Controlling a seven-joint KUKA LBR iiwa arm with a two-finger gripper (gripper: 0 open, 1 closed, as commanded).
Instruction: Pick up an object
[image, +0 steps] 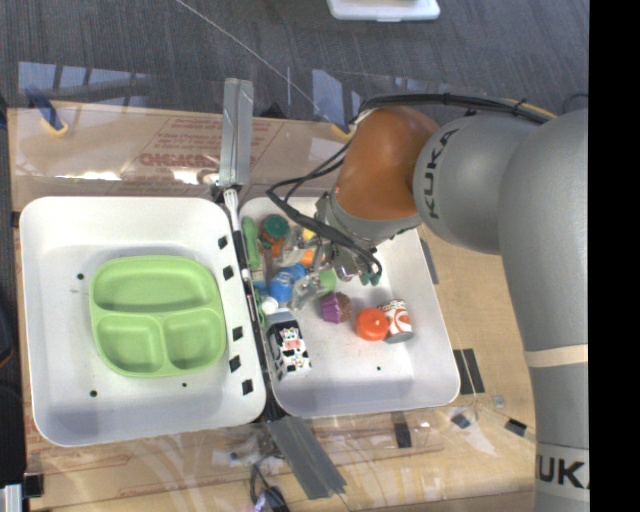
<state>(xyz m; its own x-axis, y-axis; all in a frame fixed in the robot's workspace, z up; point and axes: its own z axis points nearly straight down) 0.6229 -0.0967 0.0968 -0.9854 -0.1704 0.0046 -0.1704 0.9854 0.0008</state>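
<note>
Camera view: the grey arm (500, 190) enters from the right and bends down over the right bin (425, 375), its orange band (385, 165) above the wrist. Left of that bin, touching it along the divider, lies the left bin (50, 300), which holds a green divided tray (155, 315). Within the right bin, the gripper (335, 265) hangs low near the back-left part of the floor, among a cluster of small toys. Whether its fingers are spread or closed cannot be told, since wrist and cables hide them, and nothing is seen between them. Along the bin's left wall lies a black-and-white carton (288, 350), nearest the front. Towards the bin's centre sits an orange ball (372, 324), touching a small red-and-white can (398, 320). A purple toy (334, 306) lies just in front of the gripper, a blue piece (283, 288) to its left. The purple toy appears the likeliest target; it is judged light, rigid and smooth, so it may slip or roll. A grasp across its widest middle, with the jaws straddling both sides, seems safest.
</note>
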